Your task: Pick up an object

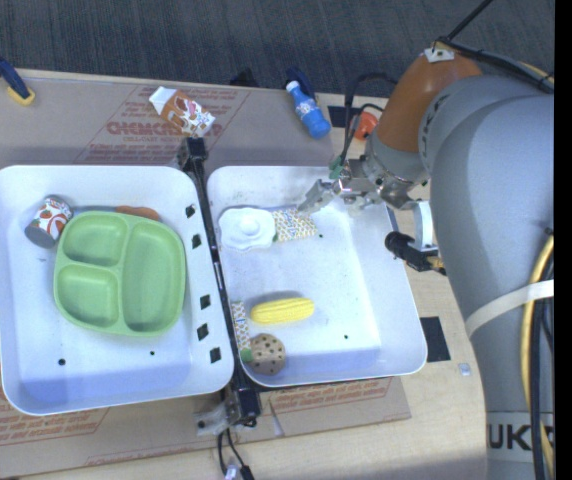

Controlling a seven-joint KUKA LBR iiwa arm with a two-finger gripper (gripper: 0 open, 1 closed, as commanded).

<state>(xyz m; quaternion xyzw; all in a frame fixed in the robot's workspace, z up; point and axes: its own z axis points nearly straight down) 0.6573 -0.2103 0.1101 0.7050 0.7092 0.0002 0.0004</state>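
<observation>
In the right bin [366, 298] lie a white egg-like piece [246, 228], a small patterned piece [294, 226], a yellow corn cob [282, 311] and a brown speckled ball [264, 353] in the front left corner. My gripper [318, 195] hangs over the bin's back part, just up and right of the patterned piece. The grey arm with its orange band [416, 98] reaches in from the right. Nothing shows in the gripper's grasp.
The left bin [16, 338] holds a green divided plate [121, 271], a small can [48, 218] at its back left, and a thin brown item [136, 211] behind the plate. A blue clamp [309, 108] and a snack packet [181, 111] lie on the cardboard behind the bins.
</observation>
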